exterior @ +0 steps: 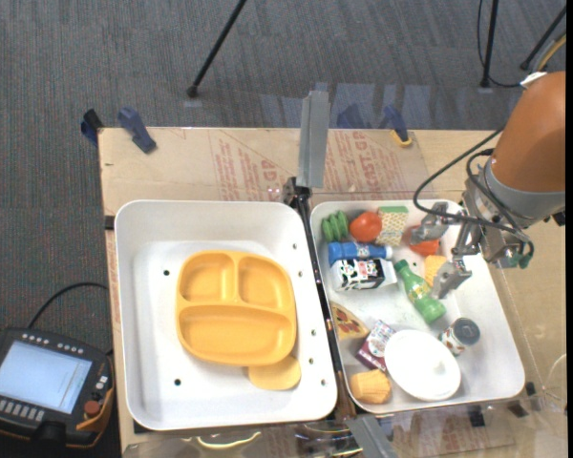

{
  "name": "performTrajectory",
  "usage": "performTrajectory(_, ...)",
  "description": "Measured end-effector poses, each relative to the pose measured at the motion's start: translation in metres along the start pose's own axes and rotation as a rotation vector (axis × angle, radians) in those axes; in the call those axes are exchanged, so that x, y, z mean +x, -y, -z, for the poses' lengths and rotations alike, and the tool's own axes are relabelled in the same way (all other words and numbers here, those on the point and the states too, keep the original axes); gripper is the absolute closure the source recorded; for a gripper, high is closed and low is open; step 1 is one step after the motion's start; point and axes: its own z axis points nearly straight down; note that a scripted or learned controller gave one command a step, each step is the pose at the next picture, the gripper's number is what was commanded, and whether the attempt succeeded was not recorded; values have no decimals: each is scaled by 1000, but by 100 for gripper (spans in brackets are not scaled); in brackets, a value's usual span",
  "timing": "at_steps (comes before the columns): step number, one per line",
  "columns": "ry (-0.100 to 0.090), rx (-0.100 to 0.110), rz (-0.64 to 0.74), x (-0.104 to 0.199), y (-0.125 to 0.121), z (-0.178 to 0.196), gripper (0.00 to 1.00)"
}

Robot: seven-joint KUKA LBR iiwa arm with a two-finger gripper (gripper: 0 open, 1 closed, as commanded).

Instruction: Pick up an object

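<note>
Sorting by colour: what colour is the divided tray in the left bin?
Yellow-orange; the divided tray shows plainly in the camera view.

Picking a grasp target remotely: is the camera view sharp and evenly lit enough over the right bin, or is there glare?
Camera view: lighting is even and soft, shadows faint; the right bin and white plate are bright but not blown out; the green bottle reads clearly; small items are low in detail; the end effector is slightly soft.

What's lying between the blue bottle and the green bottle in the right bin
In the camera view, a black-and-white cow-patterned carton lies between the blue bottle and the green bottle, just below the blue one.
</note>
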Motion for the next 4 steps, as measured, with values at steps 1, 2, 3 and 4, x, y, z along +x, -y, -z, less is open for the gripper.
performTrajectory(1,-14,-2,-161,-19,14,-136,0)
performTrajectory(2,3,0,-153,-25,11,-119,100)
performTrajectory(3,3,1,-448,-30,54,-110,100)
performTrajectory(4,2,1,-447,-30,54,-110,0)
